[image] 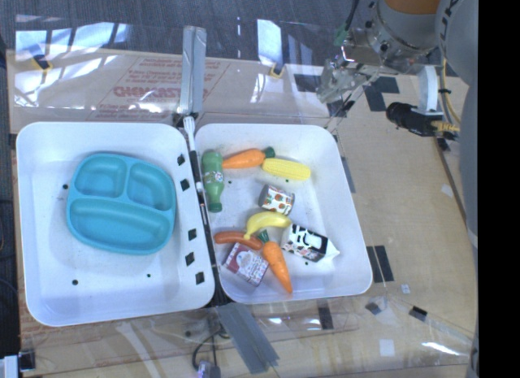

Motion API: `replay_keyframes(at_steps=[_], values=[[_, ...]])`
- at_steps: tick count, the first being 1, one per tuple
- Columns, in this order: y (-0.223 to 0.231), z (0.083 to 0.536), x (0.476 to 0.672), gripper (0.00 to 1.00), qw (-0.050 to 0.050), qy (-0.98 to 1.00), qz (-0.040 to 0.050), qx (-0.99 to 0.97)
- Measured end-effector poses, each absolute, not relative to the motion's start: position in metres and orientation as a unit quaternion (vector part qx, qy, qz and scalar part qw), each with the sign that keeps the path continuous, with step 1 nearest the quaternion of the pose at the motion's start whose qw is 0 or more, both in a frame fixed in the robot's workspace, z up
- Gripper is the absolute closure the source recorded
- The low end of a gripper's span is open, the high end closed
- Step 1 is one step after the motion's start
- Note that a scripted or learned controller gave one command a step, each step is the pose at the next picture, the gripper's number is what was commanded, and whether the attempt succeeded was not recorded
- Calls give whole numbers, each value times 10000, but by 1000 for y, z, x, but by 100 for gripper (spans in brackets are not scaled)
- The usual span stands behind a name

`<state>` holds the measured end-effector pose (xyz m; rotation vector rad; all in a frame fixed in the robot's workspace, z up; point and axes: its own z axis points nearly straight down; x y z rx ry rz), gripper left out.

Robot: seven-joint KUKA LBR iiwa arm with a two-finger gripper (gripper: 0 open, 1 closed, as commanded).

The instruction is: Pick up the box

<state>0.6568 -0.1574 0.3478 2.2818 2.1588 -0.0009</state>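
Gripper point(337, 84) hanging above the bench just past the 1 o'clock corner of the right bin point(327, 193) — nothing seen in its grasp, its opening too blurred to tell. Within that bin the red-and-white box point(245, 264) lies at 7 o'clock, touching an orange carrot point(277, 261) on its 3 o'clock side, with a banana point(266, 222) and a black-and-white carton point(309, 242) nearer the middle — all well apart from the gripper. At 9 o'clock, the left bin point(41, 275) holds a blue divided plate point(120, 202).
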Motion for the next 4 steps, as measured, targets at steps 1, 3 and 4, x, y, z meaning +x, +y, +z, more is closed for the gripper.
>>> replay_keyframes(at_steps=[1,3,4], values=[[-201,444,657,100,6,7345,-3,6786],[-202,443,642,100,6,6780,-6,7351],[-180,274,657,100,-16,6795,-15,7337]])
